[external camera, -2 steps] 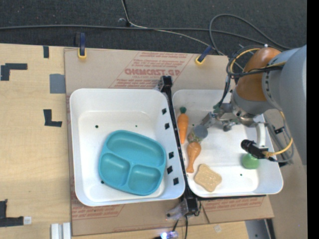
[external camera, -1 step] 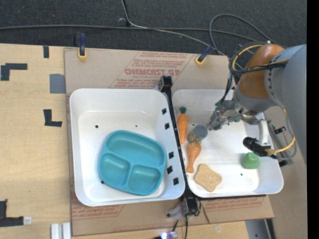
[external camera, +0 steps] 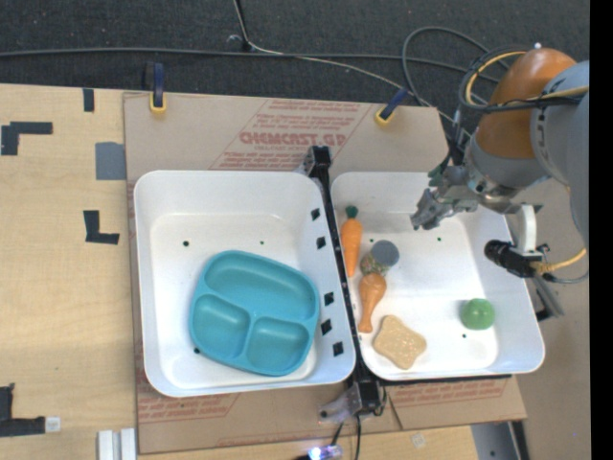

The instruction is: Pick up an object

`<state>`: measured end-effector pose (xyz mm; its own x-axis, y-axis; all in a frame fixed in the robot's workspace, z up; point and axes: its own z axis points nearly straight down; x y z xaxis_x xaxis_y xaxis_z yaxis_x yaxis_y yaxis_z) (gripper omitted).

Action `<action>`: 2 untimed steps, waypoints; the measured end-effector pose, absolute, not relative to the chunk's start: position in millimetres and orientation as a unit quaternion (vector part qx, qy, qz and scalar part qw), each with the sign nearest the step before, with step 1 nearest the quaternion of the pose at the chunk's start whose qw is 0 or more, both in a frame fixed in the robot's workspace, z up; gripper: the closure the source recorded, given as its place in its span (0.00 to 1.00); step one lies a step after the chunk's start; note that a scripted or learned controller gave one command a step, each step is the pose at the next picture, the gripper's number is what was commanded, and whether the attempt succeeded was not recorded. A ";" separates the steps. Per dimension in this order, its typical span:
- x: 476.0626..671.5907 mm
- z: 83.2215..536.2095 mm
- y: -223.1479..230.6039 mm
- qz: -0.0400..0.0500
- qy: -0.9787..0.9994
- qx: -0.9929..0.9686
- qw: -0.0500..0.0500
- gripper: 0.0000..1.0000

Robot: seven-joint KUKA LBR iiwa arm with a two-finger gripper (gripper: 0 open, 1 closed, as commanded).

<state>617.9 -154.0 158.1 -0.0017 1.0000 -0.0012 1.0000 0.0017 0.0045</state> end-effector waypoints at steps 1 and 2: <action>620.8 201.2 -151.4 0.001 0.708 0.707 0.002 1.00; 621.8 245.3 -151.3 0.001 0.708 0.707 0.002 1.00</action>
